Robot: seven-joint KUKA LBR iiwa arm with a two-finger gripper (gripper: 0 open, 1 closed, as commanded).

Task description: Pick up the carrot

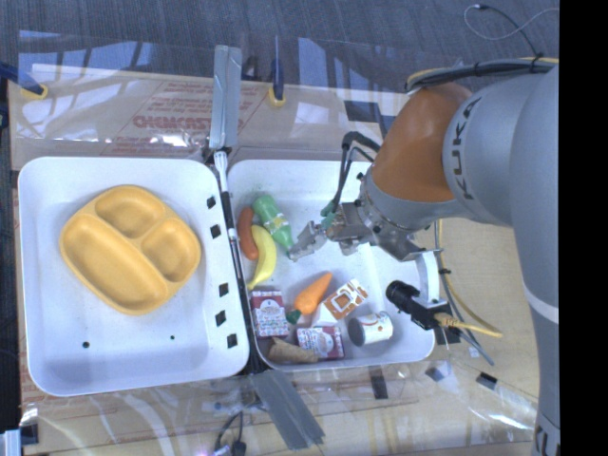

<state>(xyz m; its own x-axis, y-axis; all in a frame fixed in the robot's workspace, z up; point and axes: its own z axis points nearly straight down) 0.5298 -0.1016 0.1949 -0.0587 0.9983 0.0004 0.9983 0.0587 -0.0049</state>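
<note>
The orange carrot (313, 294) with a green tip lies tilted in the middle of the right bin (285, 174). A red carton (269, 312) sits to its left and an orange-and-white packet (345, 299) to its right. My gripper (306, 240) hangs over the right bin, a little above and left of the carrot, and apart from it. It is close to the banana (263, 257) and the green bottle (271, 217). The grey arm with its orange band reaches in from the right.
A reddish sausage (247, 233) lies along the right bin's left wall. A white cup (370, 329), a red packet (321, 342) and a brown piece (290, 351) crowd the near edge. The left bin (38, 350) holds a yellow divided plate (131, 247).
</note>
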